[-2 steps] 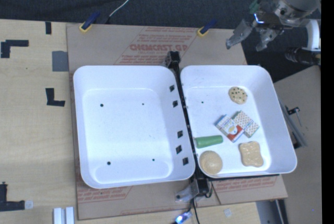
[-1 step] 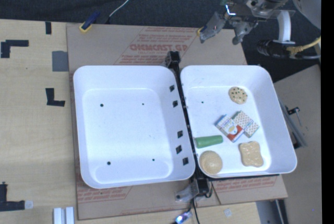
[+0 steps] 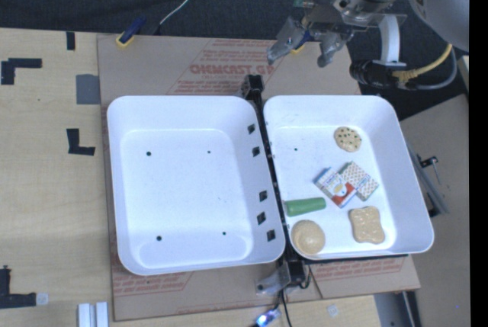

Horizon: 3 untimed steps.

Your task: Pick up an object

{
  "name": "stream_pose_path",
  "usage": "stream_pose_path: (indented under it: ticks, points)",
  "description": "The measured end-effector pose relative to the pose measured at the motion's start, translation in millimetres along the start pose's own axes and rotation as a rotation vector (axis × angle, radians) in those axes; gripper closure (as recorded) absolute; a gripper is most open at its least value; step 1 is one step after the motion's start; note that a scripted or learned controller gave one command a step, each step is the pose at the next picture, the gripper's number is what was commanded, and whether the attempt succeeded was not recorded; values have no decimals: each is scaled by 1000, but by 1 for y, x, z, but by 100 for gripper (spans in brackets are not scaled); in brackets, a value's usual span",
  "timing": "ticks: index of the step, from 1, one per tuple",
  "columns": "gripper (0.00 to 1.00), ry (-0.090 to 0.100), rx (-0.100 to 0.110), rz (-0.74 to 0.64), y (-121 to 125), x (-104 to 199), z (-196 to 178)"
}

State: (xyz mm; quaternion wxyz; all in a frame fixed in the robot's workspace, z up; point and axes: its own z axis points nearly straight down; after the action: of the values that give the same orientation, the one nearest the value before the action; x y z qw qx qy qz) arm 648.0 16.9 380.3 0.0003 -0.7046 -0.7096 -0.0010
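My gripper hangs high above the back edge of the right bin, its two fingers spread open with nothing between them. In the right bin lie a round chocolate-chip cookie, a colourful small box, a green cylinder, a tan round bun and a tan toast-shaped piece. All of them sit well below and in front of the gripper, none touched.
The left bin stands beside the right one, joined by a black clip strip. Both rest on a cardboard sheet. A black cable and a blue-yellow clip lie at the back.
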Motion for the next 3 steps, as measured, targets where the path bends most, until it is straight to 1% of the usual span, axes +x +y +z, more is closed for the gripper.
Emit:
stream_pose_path:
  ticks: [1,2,3]
  points:
    - [0,-3,17,4,18,31,160]
    - [0,-1,11,0,17,112,306]
    - [100,-2,5,3,20,108,287]
